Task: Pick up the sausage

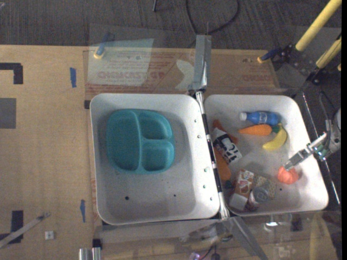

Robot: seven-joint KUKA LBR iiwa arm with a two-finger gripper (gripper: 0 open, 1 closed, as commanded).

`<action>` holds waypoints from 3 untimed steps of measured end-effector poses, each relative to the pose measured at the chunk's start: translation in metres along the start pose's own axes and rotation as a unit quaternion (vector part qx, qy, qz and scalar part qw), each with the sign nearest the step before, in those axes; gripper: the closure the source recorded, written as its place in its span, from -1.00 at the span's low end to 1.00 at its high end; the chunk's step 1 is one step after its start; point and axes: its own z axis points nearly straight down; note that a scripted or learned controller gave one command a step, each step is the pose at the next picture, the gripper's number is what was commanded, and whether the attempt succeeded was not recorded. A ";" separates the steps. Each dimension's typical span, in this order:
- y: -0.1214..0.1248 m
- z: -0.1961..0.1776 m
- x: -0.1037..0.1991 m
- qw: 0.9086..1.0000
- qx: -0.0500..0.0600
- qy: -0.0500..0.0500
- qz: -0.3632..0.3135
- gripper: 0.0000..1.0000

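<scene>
1. You've got two white bins side by side on the counter: left bin (103, 199), right bin (312, 196)
2. Left bin holds a teal divided plate (140, 140), toward its far-left part
3. The sausage (221, 164) is in the right bin, an orange-brown stick lying along the bin's left wall, just beside the divider between the bins. Part of it is hidden under a black-and-white carton (227, 148) lying across it
4. The gripper (295, 160) comes in over the right bin's right edge, tip low, just above a small red-orange item (288, 175) near the right wall. You can't tell from this angle whether the fingers are apart or together; nothing is visibly between them
5. The gripper is well apart from the sausage, on the opposite side of the bin
6. Far part of the right bin: blue-and-white bottle (261, 117), carrot (255, 129) just in front of it, banana (276, 140) next to the carrot's right end
7. Near edge of the right bin: a patterned carton (245, 182) and a small can (262, 195), close together, other bits there too blurred to name
</scene>
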 end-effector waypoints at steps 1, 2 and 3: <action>0.004 0.074 0.029 0.999 -0.006 -0.008 -0.046 -1.00; 0.003 0.063 0.028 0.999 -0.008 -0.009 -0.042 1.00; 0.003 0.063 0.028 0.999 -0.008 -0.008 -0.042 -1.00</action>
